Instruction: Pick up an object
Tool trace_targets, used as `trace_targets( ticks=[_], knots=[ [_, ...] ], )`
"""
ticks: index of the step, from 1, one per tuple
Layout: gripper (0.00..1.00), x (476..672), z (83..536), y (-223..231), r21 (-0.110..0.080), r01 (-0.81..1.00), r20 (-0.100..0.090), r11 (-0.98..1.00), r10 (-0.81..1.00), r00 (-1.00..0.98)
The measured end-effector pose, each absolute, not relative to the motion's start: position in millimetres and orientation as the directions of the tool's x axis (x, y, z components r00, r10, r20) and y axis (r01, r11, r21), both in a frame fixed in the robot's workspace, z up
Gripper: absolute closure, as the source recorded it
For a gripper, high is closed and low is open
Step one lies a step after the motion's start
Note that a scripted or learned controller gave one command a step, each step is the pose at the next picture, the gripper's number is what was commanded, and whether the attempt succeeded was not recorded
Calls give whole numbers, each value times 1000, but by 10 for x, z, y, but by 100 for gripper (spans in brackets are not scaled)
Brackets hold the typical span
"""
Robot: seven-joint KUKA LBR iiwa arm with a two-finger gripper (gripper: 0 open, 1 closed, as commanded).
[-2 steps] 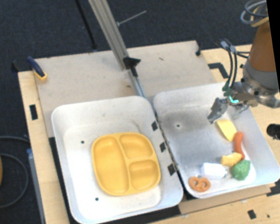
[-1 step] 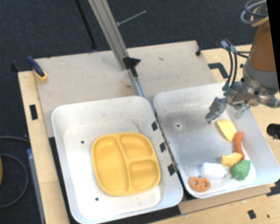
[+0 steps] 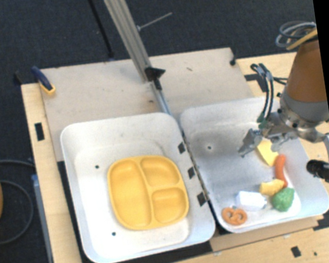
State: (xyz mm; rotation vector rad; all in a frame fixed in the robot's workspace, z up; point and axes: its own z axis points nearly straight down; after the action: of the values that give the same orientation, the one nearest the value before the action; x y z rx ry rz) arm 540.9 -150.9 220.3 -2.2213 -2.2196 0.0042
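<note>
A cluster of small toy-food pieces is gathered in the near right part of the right bin point(image 3: 213, 128). A pale yellow wedge point(image 3: 266, 153) lies highest in the group, partly covered by the gripper point(image 3: 262, 136), which hangs directly over it; whether the two are touching cannot be told from this slant. Just below the wedge an orange carrot-like piece point(image 3: 280, 167) lies nearly upright in the view. A smaller yellow piece point(image 3: 272, 187) is set beneath it, touching a green leafy piece point(image 3: 284, 200) (its outline is blurred). A white block point(image 3: 250, 199) lies to the left of these, and an orange pretzel-shaped piece point(image 3: 234, 215) rests against the bin's near rim.

The fingers are seen only as a dark, tangled shape with a grey prong pointing left, so it cannot be told whether they are spread or closed, and nothing is clearly seen between them. The arm point(image 3: 306, 83) enters from the right, its orange band cut off at the edge of the view, with cables looping beside it.

In the left bin point(image 3: 80, 140) a yellow divided tray point(image 3: 148, 191) with three compartments lies flat. A slanted metal post point(image 3: 129, 32) rises behind the bins from the bench point(image 3: 97, 89).
</note>
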Motion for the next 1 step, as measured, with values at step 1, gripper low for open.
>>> trace_targets(
  ticks=[1],
  knots=[
    [0, 5495, 1701, -1565, -2, 1000, -1, -1, 1000, 1]
  ],
)
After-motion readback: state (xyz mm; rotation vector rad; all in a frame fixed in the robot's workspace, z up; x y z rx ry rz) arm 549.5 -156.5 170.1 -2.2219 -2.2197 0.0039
